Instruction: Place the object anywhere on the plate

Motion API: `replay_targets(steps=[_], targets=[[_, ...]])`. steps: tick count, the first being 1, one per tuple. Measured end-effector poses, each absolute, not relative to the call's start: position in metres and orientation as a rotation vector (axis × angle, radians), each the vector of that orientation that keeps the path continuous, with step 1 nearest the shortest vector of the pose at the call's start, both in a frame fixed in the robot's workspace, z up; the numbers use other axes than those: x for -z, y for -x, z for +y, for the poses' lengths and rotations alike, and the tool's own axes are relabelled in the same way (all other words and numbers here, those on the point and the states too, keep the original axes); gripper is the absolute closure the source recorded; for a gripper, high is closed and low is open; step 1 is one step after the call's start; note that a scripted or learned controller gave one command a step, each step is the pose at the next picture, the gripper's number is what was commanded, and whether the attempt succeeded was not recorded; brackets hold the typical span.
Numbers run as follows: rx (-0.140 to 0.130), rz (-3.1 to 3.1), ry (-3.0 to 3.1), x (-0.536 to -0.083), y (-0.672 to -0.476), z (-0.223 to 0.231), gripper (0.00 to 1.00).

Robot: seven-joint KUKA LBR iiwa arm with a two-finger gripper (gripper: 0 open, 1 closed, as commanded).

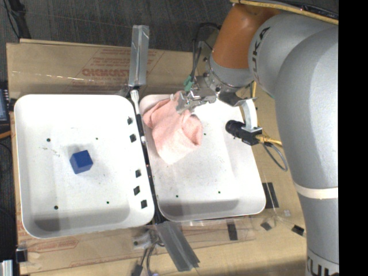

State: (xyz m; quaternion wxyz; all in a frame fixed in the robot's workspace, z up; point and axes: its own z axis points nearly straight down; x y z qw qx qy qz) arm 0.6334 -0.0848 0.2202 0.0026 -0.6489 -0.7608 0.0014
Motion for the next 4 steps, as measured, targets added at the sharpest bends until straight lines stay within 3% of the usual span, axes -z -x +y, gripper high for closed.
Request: replay_targets(steps=[1, 4], targets=[[-0.002, -2.397, 2.029, -0.231, -0.634, -0.083, 1.00], [-0.002, -3.125, 0.297, -0.226, -0.583, 0.037, 1.00]])
